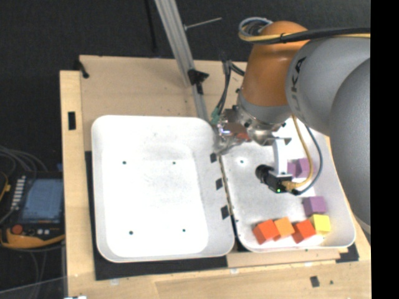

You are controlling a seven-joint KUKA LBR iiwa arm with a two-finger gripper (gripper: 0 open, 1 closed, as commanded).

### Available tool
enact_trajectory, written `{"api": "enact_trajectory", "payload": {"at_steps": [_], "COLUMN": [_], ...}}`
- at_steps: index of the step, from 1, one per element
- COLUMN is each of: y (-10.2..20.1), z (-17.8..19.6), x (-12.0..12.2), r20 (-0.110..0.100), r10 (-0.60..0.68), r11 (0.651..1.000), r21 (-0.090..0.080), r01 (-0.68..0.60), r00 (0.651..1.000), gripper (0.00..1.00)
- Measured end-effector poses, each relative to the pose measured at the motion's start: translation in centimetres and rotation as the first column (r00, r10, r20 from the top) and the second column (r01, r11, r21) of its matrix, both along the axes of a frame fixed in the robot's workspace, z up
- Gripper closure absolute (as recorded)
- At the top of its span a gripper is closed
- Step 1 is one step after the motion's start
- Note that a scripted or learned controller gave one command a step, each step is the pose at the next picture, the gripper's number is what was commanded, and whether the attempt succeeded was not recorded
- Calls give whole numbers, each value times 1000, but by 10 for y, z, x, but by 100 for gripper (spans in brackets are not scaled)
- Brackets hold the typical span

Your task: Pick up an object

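Note:
Several small blocks lie in the right bin (249,195). A purple block (298,167) sits near the bin's right side, partly behind cables. Another purple block (315,204) lies lower, with a yellow block (322,223) just below it. Along the front wall sit a red block (304,230), an orange block (283,227) and a red-orange block (267,231). My gripper (232,134) hangs under the orange-banded wrist (271,67) at the right bin's far left corner, close to the divide between the bins. The wrist body hides most of it, and no block lies beside it.
The left bin (153,185) is bare white with a few dark dots. A metal pole (181,48) slants up from behind the bins. A black fitting with cables (269,176) hangs over the right bin's middle. The big grey arm link (340,92) covers the far right.

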State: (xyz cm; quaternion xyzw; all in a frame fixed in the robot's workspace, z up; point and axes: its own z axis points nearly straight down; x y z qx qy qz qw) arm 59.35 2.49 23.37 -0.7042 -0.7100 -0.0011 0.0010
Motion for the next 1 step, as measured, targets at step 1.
{"api": "enact_trajectory", "payload": {"at_steps": [1], "y": [58], "z": [-7], "x": [-5], "r20": [-4], "r10": [0], "r11": [1000], "r21": [-1], "r01": [0], "r00": [1000], "gripper": [100]}}
